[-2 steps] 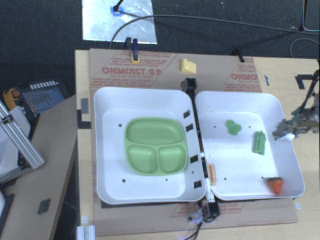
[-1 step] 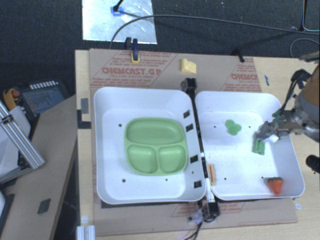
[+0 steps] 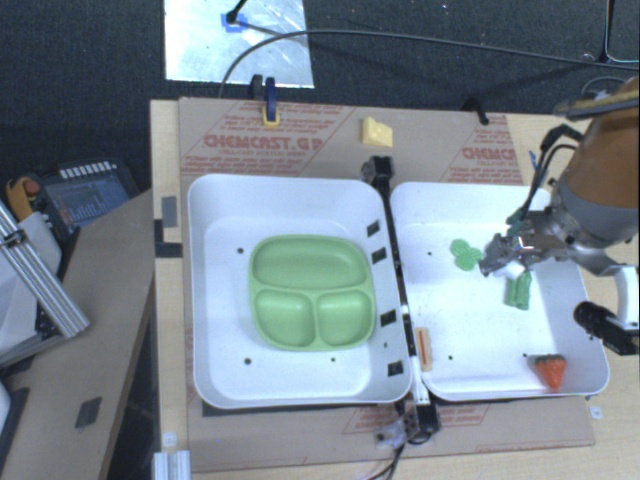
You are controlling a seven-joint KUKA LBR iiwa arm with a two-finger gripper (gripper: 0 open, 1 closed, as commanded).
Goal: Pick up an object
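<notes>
Green targets: two small green toys lie in the right bin point(image 3: 590, 368), and they are the ones in play.
Round green piece point(image 3: 465, 256): sits on the bin floor just left of the gripper, flat and lumpy, possibly a toy vegetable.
Long green piece point(image 3: 518, 291): lies just below the gripper, its long axis running near upright in the camera view, tilted slightly.
Gripper point(image 3: 497, 259): low over the right bin, coming in from the right on the grey arm with the orange band point(image 3: 607, 158), tip pointing left.
Fingers: too dark and blurred against the wrist hardware, so I cannot tell whether they are spread or closed, and nothing shows clearly between them.
Key relation: the round piece is a touch to the left of the tip, the long piece a touch below it; both are near, and the round one looks the more in line with the tip.
Orange toy point(image 3: 551, 370): down in the near right corner of the same bin, well apart from the gripper, looks like a carrot or strawberry.
Left bin point(image 3: 215, 208): carries a green divided plate point(image 3: 310, 291) with three compartments.
Judgement: no pickup yet; a short shift left and a drop would be my bet.
</notes>
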